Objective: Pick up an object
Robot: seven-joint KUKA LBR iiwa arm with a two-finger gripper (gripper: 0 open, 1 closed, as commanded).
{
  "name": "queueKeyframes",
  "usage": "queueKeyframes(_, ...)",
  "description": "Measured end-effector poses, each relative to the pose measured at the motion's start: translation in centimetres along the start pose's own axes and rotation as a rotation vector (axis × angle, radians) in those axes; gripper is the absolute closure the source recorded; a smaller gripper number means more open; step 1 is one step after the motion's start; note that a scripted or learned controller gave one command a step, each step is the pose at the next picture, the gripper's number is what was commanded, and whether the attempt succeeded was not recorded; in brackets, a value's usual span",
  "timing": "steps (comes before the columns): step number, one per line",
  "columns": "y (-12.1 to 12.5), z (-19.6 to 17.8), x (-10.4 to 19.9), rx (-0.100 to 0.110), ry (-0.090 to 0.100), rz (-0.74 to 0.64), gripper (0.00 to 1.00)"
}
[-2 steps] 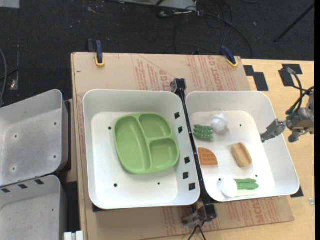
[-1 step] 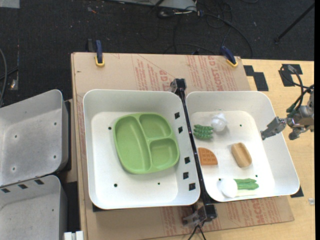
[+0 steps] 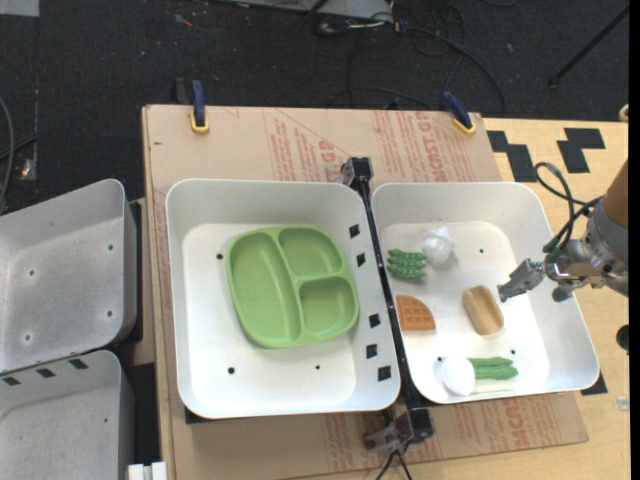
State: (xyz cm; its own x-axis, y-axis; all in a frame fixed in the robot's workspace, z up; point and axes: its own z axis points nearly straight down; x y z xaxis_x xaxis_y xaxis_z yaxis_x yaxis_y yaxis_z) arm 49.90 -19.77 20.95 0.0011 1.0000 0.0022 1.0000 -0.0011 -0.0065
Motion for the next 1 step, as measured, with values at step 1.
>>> queueKeyframes(1, -0.78, 5.7, 0.72, -0.001, 0.0, 0.0, 0.0)
